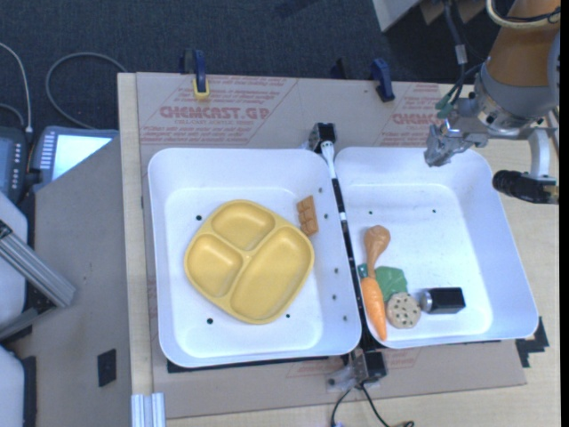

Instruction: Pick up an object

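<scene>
The tabletop (80, 265) carries a brown cardboard sheet (267, 100) printed with red lettering, and on it two shallow white bins sit side by side, their inner rims touching along a black strip with clips at each end.

The left bin (169, 327) holds a yellow divided plate (249, 261) with three compartments, lying flat near the middle. Just beside the plate's upper right edge, close to the shared rim, lies a small brown waffle-like piece (308, 214).

The right bin (498, 238) holds a cluster of small things in its lower left part. A drumstick (376, 243) lies at a slant, its thick end uppermost. Below it an orange carrot (373, 308) runs along the bin's left wall, tip toward the near rim. A green piece (391, 281) lies between the drumstick and a round speckled cookie (404, 310), which touches the carrot. Just right of the cookie sits a black and silver block (443, 301). The rest of this bin's floor is bare.

The arm (524, 34) comes in from the upper right, and its gripper (442, 149) hangs over the far rim of the right bin, well apart from the cluster. Nothing is between the jaws; whether they stand wide or narrow I cannot tell.

Blue clamps (199, 64) pin the far edge of the cardboard sheet.
</scene>
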### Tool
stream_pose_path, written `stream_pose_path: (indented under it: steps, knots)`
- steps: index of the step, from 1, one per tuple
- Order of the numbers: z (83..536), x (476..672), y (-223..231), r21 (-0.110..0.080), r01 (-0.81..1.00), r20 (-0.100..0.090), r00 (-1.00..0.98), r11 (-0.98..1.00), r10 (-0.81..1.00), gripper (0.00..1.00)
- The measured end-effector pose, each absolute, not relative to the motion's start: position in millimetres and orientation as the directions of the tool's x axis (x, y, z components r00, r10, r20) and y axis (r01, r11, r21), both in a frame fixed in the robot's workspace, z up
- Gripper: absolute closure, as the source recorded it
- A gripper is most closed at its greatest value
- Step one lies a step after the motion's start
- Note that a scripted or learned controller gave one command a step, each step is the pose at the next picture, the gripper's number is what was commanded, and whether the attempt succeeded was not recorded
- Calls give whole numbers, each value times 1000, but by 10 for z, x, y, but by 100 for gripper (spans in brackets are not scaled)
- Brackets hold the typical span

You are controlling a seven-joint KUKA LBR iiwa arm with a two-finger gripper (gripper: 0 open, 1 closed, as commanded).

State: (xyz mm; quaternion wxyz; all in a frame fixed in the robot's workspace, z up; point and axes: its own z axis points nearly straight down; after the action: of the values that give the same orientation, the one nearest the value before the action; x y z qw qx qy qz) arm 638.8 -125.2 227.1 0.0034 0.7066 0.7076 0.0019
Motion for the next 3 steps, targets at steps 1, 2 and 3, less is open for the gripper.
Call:
stream_pose_path:
  steps: [1, 2, 3]
  knots:
    - [2808, 6399, -1253, 7, 1000, -2, -1, 1, 1000, 100]
    - [2735, 6202, -888, -3, 1000, 1, -3, 3, 1000, 100]
    - [2588, 5971, -516, -5, 1000, 2, -3, 3, 1000, 100]
